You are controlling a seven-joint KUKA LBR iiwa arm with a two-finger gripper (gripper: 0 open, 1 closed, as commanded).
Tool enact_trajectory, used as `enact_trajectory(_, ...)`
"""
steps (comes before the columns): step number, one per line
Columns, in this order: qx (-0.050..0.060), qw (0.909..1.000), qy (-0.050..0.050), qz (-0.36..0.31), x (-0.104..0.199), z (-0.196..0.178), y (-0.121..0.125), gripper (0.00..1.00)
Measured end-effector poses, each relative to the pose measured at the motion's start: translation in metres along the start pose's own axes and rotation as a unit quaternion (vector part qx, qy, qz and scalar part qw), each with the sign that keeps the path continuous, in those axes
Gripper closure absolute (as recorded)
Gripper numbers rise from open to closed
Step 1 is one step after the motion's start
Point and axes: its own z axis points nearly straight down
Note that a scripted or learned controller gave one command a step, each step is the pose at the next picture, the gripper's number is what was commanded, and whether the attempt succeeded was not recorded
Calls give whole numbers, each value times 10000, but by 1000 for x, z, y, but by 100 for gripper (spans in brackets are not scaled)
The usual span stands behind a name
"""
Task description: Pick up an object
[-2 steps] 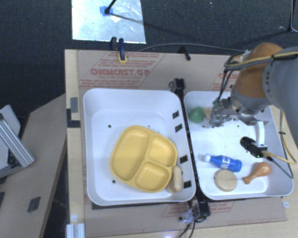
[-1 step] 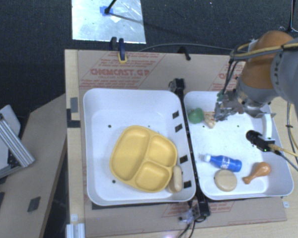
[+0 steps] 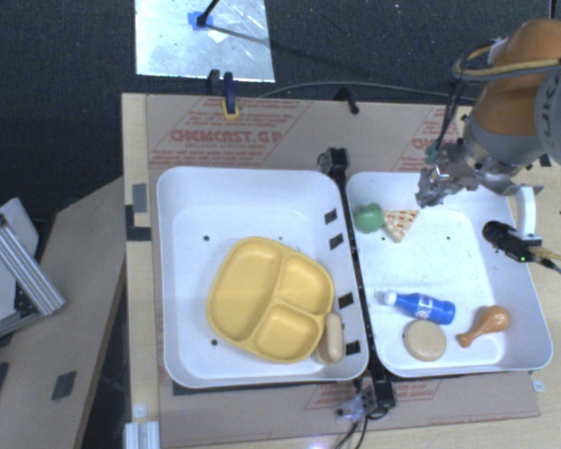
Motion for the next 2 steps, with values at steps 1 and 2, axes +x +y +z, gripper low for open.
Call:
enact_trajectory(1,11,10000,2,2,0,-41,2,100)
enact_trajectory(2,42,10000,10,-10,44,-41,-20,100)
